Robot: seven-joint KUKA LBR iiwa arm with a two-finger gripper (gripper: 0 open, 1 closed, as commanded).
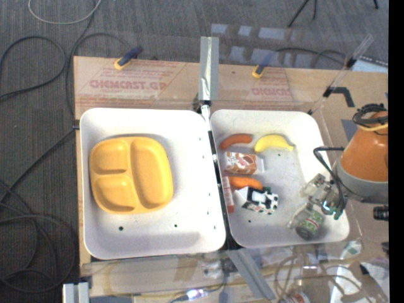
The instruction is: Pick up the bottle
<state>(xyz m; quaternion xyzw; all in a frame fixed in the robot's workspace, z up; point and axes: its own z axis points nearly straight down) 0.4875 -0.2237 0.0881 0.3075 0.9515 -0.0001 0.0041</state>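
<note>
Bottle (pixel 308 223) lies tilted near the right bin's (pixel 284 122) front right corner, under the gripper (pixel 323 197), whose fingers cannot be told as spread or closed from this angle. From the left: a yellow divided plate (pixel 130 173) sits in the left bin (pixel 88 232); in the right bin, a sausage (pixel 235 141), a red packet (pixel 240 163), a carrot (pixel 245 183) and a black-and-white cow toy (pixel 260 201) cluster near the left wall, a banana (pixel 273 144) just beyond. The arm (pixel 366 163) reaches in over the right rim.
</note>
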